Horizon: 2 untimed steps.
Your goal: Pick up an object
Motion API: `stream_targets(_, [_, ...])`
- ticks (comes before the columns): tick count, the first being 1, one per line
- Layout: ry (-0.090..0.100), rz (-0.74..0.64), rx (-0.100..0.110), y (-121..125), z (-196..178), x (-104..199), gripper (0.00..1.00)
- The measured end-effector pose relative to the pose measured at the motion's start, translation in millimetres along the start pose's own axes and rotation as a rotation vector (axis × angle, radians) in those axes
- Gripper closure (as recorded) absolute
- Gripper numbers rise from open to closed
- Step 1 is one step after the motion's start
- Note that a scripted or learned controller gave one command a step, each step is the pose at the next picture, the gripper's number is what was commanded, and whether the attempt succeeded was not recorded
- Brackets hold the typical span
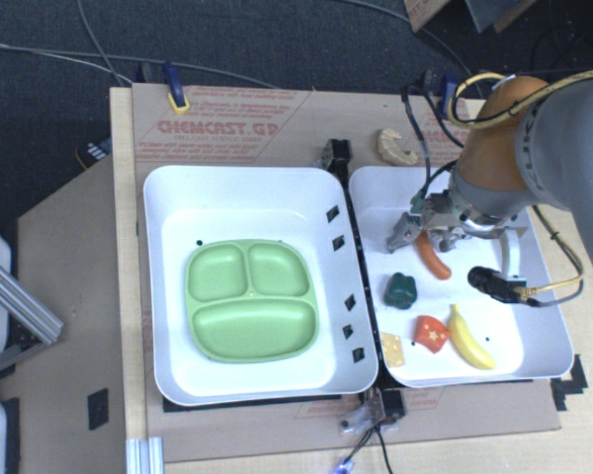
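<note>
My gripper [422, 242] hangs low over the right bin [544, 358], open, its fingers spread just above the upper end of a red-orange sausage [436, 260] that lies slanted on the bin floor. Nothing is held between the fingers. Below the sausage sit a dark green pepper [402, 290], a red strawberry-like piece [431, 333], a yellow banana [470, 340] and a small tan cracker [392, 349] at the bin's front left corner.
The left bin [168, 265] holds a green divided plate [252, 299]. A black divider with clips [351, 265] separates the bins. A beige piece [397, 147] lies on the cardboard behind the right bin. Cables and a black connector [494, 282] trail by the wrist.
</note>
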<state>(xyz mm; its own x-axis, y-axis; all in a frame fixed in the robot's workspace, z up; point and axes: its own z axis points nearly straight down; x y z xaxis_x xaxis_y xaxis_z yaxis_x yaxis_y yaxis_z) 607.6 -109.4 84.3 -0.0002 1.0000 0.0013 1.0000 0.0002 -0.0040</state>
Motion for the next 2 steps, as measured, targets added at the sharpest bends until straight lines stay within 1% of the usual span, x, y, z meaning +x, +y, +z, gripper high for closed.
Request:
stream_targets(1, [0.000, 0.001, -0.003, 1.0, -12.2, 0.2, 1.00])
stream_targets(2, [-0.002, -0.001, -0.012, 7.1, -76.5, 0.1, 1.00])
